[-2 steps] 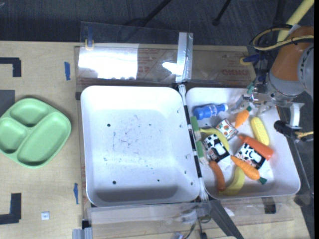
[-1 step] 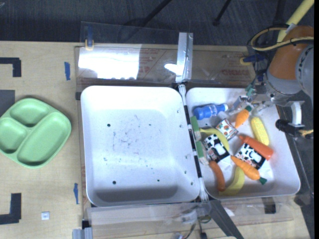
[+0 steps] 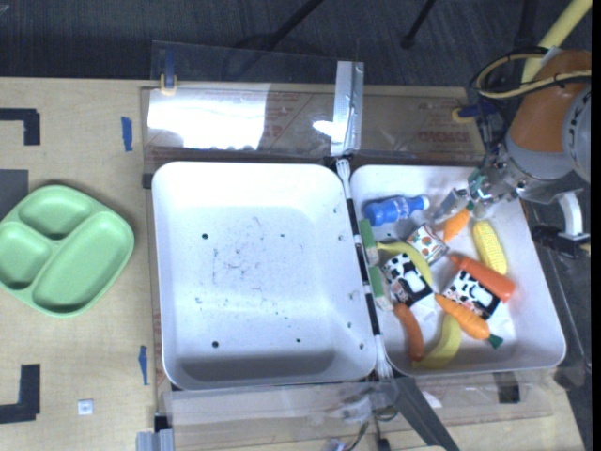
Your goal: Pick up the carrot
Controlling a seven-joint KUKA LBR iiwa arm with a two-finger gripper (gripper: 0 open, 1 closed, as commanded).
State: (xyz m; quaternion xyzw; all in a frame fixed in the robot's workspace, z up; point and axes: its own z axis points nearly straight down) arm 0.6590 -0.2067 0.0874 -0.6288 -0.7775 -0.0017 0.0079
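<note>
An orange carrot (image 3: 466, 318) with a green stub at its lower right end lies slanted in the front part of the right bin (image 3: 540, 332). A smaller orange carrot-like piece (image 3: 454, 224) lies near the bin's back right, just below and left of my gripper (image 3: 472, 195). The gripper hangs low over that back right corner, with the arm's orange band (image 3: 543, 120) above it. Nothing can be seen held in it.
The right bin also holds a blue bottle (image 3: 394, 209), a corn cob (image 3: 488, 243), a banana (image 3: 449, 343), a red-orange pepper-like piece (image 3: 485, 276), a sausage (image 3: 410, 332) and two cow-patterned boxes (image 3: 406, 276). The left bin (image 3: 249, 266) adjoins it. A green divided plate (image 3: 61, 249) lies far left.
</note>
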